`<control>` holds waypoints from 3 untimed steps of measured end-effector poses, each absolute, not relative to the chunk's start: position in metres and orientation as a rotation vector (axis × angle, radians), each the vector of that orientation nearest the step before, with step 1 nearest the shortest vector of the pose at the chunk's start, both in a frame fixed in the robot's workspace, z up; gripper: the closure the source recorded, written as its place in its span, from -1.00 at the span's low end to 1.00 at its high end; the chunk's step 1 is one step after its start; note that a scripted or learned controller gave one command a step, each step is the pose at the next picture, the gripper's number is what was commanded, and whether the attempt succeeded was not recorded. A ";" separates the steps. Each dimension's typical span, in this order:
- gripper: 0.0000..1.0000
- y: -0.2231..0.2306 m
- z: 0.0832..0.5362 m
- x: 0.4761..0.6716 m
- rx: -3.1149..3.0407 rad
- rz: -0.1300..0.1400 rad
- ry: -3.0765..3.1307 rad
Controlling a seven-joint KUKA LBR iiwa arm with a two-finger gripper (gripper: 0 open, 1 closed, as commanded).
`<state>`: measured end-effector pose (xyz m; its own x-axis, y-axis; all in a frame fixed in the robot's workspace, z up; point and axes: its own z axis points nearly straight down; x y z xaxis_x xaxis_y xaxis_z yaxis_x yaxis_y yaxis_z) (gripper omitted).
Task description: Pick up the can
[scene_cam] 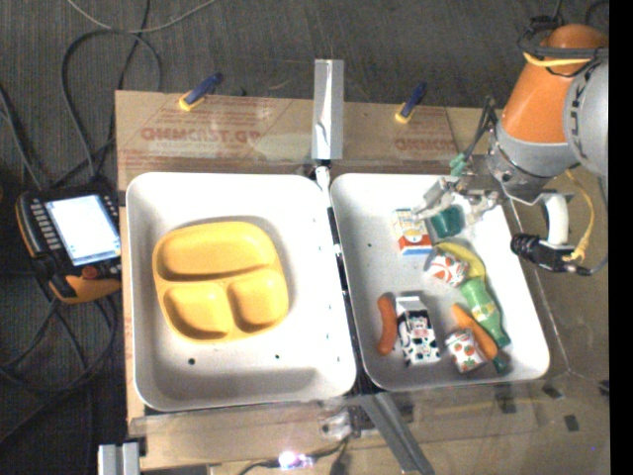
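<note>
Dark carpet floor (198, 28), loose cables (99, 18)

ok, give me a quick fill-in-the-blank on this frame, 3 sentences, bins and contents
The yellow tray lies in the ____ bin.
The gripper is above the ____ bin, near a teal can.
The yellow tray has ____ compartments.

Missing words: left; right; three

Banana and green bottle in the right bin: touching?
Cannot tell. In the camera view the banana lies just above the green bottle and their outlines meet, but the slanted view shows neither contact nor a gap plainly.
</note>
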<state>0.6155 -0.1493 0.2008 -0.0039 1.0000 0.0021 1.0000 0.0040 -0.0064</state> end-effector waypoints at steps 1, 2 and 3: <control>-1.00 -0.156 0.093 0.572 -2.068 -0.002 -2.364; 1.00 -0.155 0.099 0.572 -2.064 0.000 -2.364; -1.00 -0.155 0.099 0.572 -2.064 0.000 -2.364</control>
